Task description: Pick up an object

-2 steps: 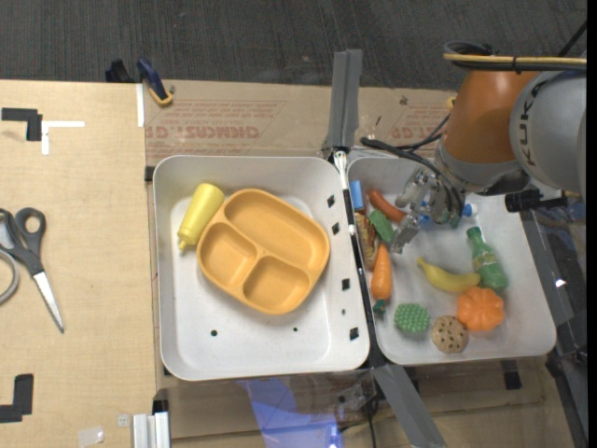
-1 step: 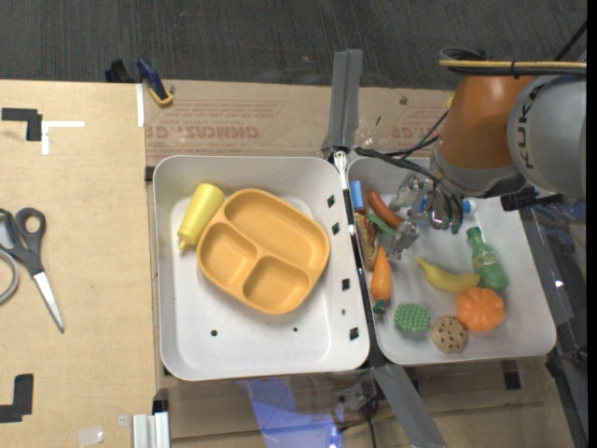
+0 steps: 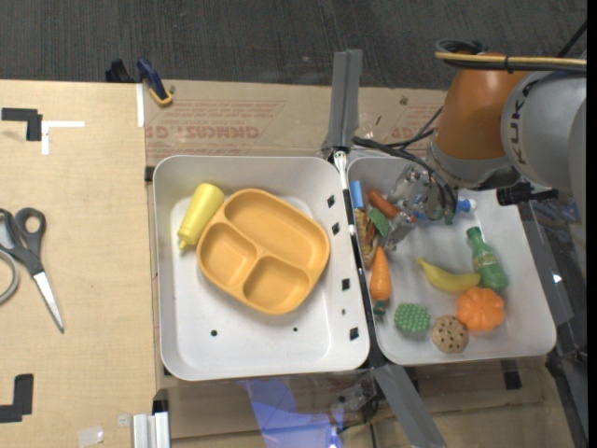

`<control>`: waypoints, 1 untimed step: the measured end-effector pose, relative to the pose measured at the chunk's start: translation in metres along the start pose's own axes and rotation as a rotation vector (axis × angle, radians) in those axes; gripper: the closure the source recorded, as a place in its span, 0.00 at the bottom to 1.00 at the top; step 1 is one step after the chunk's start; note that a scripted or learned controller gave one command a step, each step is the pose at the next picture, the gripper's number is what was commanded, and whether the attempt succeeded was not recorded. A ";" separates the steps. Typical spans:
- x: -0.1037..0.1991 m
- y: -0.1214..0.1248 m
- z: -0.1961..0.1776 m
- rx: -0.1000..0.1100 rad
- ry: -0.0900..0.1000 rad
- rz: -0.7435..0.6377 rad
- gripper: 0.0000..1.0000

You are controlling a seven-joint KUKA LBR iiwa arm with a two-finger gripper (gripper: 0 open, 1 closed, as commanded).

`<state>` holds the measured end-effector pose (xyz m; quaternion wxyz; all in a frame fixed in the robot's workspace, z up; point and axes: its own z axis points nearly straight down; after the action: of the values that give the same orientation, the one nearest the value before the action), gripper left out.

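The gripper [image 3: 408, 215] hangs low in the right bin [image 3: 532, 339], at its far left part, beside the toy carrot [image 3: 380, 274], probably to try a grasp there. If its fingers are open or closed, I cannot tell.

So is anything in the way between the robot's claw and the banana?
Nothing visible blocks it. The gripper hangs over the upper left of the right bin, and the banana lies just below it on bare bin floor. The carrot and green bottle lie off to either side.
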<state>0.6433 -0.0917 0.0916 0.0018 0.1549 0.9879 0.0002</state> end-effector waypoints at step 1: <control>-0.008 -0.006 -0.001 0.000 -0.001 0.055 0.00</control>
<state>0.6490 -0.0996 0.0921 0.0022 0.1819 0.9833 0.0002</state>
